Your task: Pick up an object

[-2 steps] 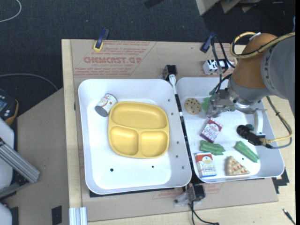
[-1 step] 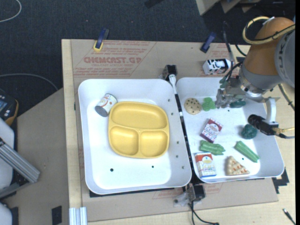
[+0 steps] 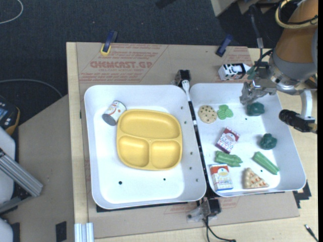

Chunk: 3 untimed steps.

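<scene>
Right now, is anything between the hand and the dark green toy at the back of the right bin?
Nothing visible. The hand hangs right above the dark green toy, near the right bin's back edge. The nearest neighbours, the light green piece and the cookie, lie apart to its left.

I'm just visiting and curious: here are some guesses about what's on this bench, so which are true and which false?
1. The yellow tray with compartments lies in the left bin. True.
2. The cookie lies in the left bin. False: it lies in the right bin, near the divider.
3. The gripper is above the far end of the right bin, close to a dark green toy. True.
4. The small can stands inside the yellow tray. False: it lies on its side beside the tray's far left corner.
5. The pizza slice is at the right bin's near edge. True.
</scene>
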Available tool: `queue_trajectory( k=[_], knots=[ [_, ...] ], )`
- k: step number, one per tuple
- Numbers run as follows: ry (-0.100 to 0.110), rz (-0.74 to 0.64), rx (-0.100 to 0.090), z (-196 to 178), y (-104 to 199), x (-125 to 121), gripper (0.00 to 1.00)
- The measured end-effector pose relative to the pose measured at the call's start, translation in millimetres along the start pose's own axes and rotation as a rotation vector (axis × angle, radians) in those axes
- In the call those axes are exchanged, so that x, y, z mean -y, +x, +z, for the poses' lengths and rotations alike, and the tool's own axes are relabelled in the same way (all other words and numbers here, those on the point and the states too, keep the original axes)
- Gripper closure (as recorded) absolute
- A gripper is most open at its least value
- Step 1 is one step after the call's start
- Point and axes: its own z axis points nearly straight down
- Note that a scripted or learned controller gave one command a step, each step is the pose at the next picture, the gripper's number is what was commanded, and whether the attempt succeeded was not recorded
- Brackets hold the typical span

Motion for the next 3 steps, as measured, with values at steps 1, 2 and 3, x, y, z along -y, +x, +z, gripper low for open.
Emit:
queue_trajectory(
  k=[1,2,3],
  knots=[
    [0.005,0.001,-0.001,-12.5,0.0,-1.1,1.00],
    [0.011,-0.005,-0.006,-7.0,59.2,-3.1,1.00],
    [0.014,-0.004,-0.006,1.2,112.1,5.2,1.00]
  ],
)
